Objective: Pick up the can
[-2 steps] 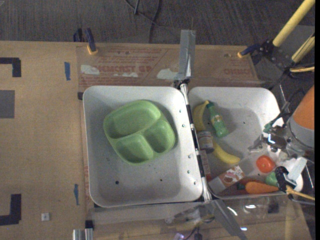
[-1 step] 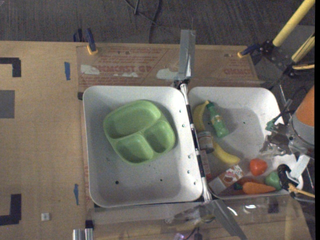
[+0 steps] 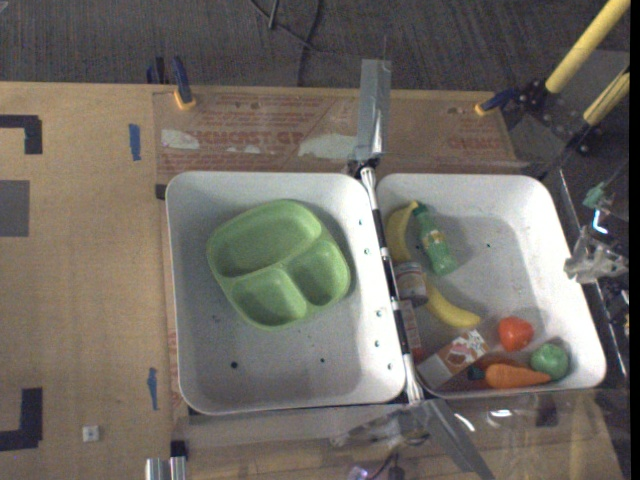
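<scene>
The can [image 3: 410, 282] lies against the right bin's [image 3: 520, 193] left wall, hemmed in by a green bottle [image 3: 434, 241] and two bananas [image 3: 451, 311]. The fingers [image 3: 596, 261] hover well off to its right, over the bin's far rim; I cannot tell their spread.

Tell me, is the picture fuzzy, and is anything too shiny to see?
Camera view: a bit soft and grainy; the can by the bin wall looks small and blurred, label unreadable; faint glare on the clear plastic below the right bin; soft shadows under the green plate.
</scene>
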`<state>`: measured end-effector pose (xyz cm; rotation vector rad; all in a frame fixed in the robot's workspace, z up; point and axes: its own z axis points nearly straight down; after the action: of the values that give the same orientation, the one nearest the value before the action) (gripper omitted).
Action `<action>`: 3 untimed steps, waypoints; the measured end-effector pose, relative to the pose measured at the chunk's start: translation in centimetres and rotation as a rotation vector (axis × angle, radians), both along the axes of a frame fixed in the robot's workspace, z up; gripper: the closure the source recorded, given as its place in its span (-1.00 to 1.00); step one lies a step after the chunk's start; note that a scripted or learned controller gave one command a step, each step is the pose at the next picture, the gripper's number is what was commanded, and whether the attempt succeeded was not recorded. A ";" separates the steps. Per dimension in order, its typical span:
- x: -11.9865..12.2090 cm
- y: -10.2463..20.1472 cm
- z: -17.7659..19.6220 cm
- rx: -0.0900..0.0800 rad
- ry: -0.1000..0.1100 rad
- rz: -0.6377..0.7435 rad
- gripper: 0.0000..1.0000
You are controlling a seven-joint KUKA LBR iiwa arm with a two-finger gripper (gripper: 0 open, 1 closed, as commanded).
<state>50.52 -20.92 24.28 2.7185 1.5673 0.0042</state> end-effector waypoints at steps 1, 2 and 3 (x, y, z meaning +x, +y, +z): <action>2.1 1.8 14.3 -0.001 -0.002 0.093 1.00; 8.0 0.9 19.3 0.000 0.002 0.052 1.00; 16.2 0.8 19.2 0.000 0.005 0.067 1.00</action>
<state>66.74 -20.16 43.45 2.6669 1.6595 -0.0027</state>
